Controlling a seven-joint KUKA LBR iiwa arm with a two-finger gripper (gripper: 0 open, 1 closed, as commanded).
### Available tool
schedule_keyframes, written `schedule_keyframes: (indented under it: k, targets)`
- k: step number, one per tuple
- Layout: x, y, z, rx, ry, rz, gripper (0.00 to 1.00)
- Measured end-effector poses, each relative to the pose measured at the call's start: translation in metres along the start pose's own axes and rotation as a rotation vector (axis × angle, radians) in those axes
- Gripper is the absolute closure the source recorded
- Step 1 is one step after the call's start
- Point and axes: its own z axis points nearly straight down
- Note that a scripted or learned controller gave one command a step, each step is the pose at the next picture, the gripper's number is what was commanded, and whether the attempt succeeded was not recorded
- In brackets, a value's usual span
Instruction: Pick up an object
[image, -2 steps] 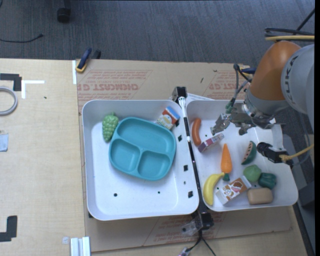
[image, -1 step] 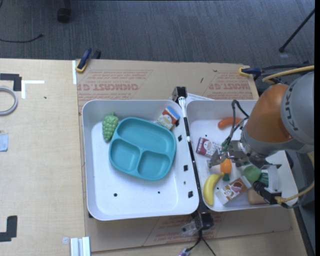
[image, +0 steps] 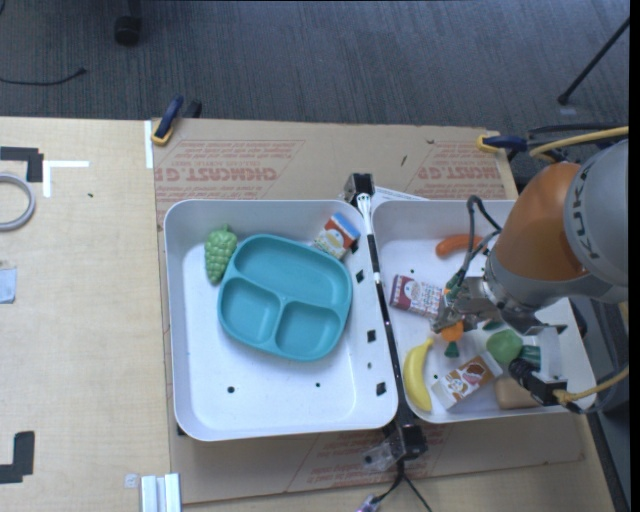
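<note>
Jaws (image: 449, 322) over right bin (image: 400, 222), banana (image: 416, 376), carton (image: 414, 295) beside

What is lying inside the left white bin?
A blue divided plate lies inside the left bin, green grapes beside it, a small packet at the far corner. Whatever is under the plate is hidden.

The banana (image: 417, 376) lies at the right bin's (image: 420, 225) near-left corner. Just right of it sits a small carton (image: 465, 380); beyond it, the gripper (image: 450, 325) hangs over an orange piece (image: 451, 331), beside a brown carton (image: 415, 295). Far left, the left bin (image: 260, 410) holds a teal divided tray (image: 285, 297) and green grapes (image: 219, 253)
</note>
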Motion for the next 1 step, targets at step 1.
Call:
schedule_keyframes:
  k: [1]
  targets:
    - [0.0631, 0.0143, -0.0906, 0.0, 0.0, -0.007, 1.0]
